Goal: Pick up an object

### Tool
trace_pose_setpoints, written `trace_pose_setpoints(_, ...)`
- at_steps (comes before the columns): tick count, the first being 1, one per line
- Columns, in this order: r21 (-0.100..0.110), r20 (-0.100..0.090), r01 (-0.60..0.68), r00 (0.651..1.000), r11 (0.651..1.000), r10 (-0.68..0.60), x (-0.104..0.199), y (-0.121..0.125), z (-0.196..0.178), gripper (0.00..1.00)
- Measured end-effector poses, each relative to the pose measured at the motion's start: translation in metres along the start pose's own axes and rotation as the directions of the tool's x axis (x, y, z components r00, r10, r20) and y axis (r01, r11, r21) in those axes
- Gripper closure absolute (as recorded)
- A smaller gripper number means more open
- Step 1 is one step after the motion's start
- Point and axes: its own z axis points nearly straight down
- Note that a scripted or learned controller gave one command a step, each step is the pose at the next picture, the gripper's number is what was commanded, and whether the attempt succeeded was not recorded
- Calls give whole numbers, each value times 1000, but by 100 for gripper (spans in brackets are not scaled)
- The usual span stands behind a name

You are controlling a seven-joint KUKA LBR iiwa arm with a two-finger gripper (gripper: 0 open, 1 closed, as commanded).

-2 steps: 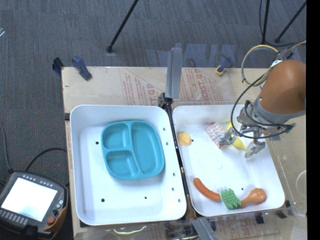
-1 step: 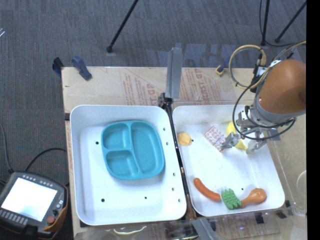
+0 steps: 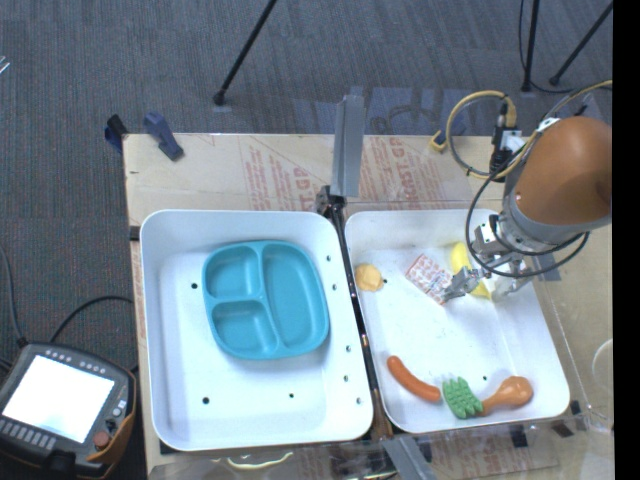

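The arm (image 3: 555,183) reaches in from the right, its orange band uppermost, and bends down over the right bin (image 3: 540,313) near its upper right corner. The gripper (image 3: 482,283) hangs low there, its dark fingers splayed just above the bin floor — the jaws look released, with nothing between them. A yellow object (image 3: 461,259) lies just beside and partly under the gripper, mostly hidden. Cables loop off the wrist toward the back of the counter (image 3: 250,173).

The counter is a pale board with red print, bearing two white bins side by side. The left bin (image 3: 170,268) holds a blue plate (image 3: 267,299) with three compartments, lying flat near the middle. Around the counter is grey carpet; tripod legs (image 3: 250,38) stand at the back, a blue clamp (image 3: 162,136) grips the counter's far left edge, and a pendant (image 3: 62,406) with a lit screen sits at lower left.

In the right bin, a packet (image 3: 430,277) with red print lies just left of the gripper, its long axis running from upper left to lower right. A small orange lump (image 3: 369,278) sits by the left wall. Near the front, a sausage (image 3: 413,379) runs diagonally, upper left to lower right, its lower end touching a green brush (image 3: 461,397). A drumstick (image 3: 506,394) lies just right of the brush — fat end to the right, thin end toward the brush.
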Motion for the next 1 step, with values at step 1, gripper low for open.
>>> trace_pose_setpoints(1,-5,1,120,993,993,-120,3,-17,1,0)
